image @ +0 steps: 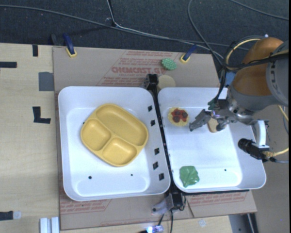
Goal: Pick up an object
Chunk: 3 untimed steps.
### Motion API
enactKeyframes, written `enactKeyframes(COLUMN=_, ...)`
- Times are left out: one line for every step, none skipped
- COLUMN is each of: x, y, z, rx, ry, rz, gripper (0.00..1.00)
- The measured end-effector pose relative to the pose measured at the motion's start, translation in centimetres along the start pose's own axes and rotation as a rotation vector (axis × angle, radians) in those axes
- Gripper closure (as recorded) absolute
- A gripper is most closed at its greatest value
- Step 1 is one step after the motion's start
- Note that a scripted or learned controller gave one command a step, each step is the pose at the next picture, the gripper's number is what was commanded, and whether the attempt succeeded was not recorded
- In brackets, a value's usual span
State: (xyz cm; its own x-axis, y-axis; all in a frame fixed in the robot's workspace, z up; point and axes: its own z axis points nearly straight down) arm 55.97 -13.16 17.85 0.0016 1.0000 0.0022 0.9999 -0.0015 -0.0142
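In the right bin (233, 178), my gripper (209, 122) hangs over the upper middle with its fingers spread open. A small tan object (212, 125) lies between the fingers, nearer the right one; they are not closed on it. Just left of the left fingertip (194, 125) sits a small round yellow toy with a red top (178, 116). A green lump (189, 175) lies near the right bin's front edge. The left bin (70, 178) holds a yellow divided plate (115, 134).
A green knobbly item (169, 63) and a pale round piece (167, 79) lie on the cardboard behind the bins. A black divider with clips (157, 130) runs between the bins. Cables loop at the arm's side (254, 149).
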Motion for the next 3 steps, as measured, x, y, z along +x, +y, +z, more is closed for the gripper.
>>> enactKeyframes(x=0.0, y=0.3, z=-0.6, rx=-0.012, ry=-0.002, rz=-0.003, gripper=0.00)
enactKeyframes(x=-0.2, y=-0.7, z=4.9, rx=-0.007, ry=-0.002, rz=-0.002, gripper=0.00)
enactKeyframes(x=-0.2, y=-0.7, z=9.6, rx=-0.014, ry=-0.004, rz=-0.003, gripper=0.00)
